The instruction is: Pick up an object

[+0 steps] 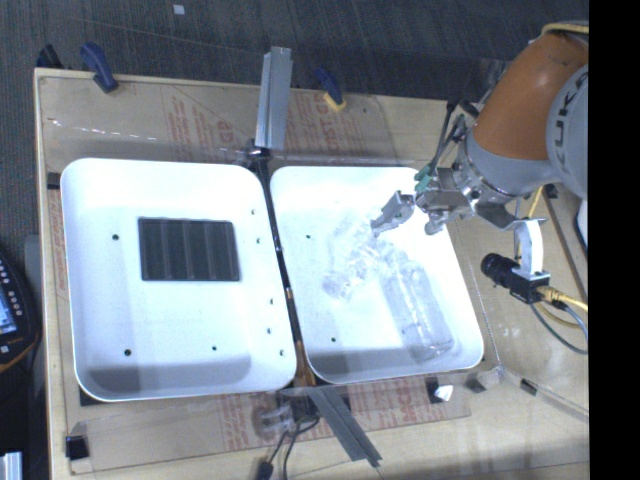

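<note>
Wooden bench [400,118] is sitting on dark carpet, and I'm looking down at it from the fixed overhead camera. Two white bins are lying side by side. Left bin [100,348] is holding a dark ribbed rectangular tray [189,249], lying flat near its middle. Right bin [310,193] is holding clear plastic stuff: a transparent bottle [418,308] lying on its side toward the near right corner, and a crumpled clear piece [350,258] just beside it, toward the bin's center. Hard to separate the two against the white floor; I can't tell if they're touching.

Arm [530,108] is reaching in from the right, orange band showing. Gripper [412,210] is hanging over the far right part of the right bin, above the clear items. I'm seeing two fingers spread moderately apart with nothing between them. I can't tell if the fingertips are touching the bin floor. Blue clamps [100,68] are gripping the bench's far edge.
</note>
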You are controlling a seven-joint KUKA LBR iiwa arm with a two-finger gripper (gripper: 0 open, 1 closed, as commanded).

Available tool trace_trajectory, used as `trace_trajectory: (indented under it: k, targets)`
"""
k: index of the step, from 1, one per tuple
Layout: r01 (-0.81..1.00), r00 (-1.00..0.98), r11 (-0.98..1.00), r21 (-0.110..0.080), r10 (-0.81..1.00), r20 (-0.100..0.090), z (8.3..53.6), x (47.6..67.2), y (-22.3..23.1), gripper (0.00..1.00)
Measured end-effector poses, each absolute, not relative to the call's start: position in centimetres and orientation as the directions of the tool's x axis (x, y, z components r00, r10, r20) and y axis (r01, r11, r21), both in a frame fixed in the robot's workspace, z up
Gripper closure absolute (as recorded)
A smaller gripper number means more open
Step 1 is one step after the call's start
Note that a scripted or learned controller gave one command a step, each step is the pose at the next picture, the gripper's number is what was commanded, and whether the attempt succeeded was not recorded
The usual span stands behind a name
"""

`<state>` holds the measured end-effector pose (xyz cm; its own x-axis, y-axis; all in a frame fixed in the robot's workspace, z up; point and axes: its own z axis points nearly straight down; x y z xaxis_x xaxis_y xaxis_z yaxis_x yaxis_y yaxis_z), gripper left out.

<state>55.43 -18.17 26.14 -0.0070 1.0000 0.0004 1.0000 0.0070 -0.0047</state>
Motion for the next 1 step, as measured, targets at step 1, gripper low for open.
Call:
trace_trajectory:
  k: [1]
  targets:
    - [0.983, -0.185, 0.185, 0.001, 0.983, -0.002, 29.56, 55.42, -14.46, 0.0]
